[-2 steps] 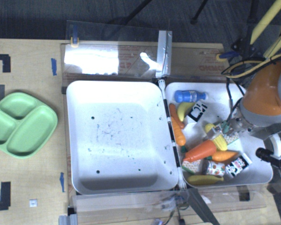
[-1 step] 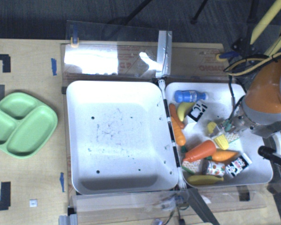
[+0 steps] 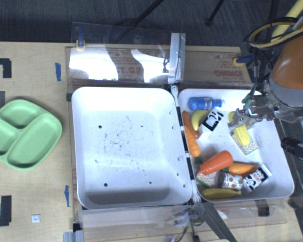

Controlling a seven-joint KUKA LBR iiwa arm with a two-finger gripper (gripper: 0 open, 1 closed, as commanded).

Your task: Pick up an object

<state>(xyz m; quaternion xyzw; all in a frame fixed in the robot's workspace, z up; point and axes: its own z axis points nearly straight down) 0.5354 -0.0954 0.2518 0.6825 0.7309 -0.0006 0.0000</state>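
Observation:
The right bin point(image 3: 280, 150) holds several toy foods. A blue bottle point(image 3: 204, 103) lies at its back, with a yellow banana point(image 3: 197, 119) and a black-and-white box point(image 3: 213, 120) just in front. A long thin carrot point(image 3: 191, 136) lies along the left wall. A fat orange carrot point(image 3: 216, 161), a can point(image 3: 231, 181) and a black-and-white carton point(image 3: 256, 179) sit toward the front. My gripper point(image 3: 244, 114) hangs over the back right of this bin, directly above a yellow corn piece point(image 3: 245, 138). A small yellow-green piece point(image 3: 233, 117) sits at its left side.
The left bin point(image 3: 126, 140) stands beside the right one, with a shared wall between them. A green divided plate point(image 3: 22, 133) rests on the bench at far left. A clear panel point(image 3: 121, 59) stands behind the left bin. Cables loop behind the arm point(image 3: 293, 69).

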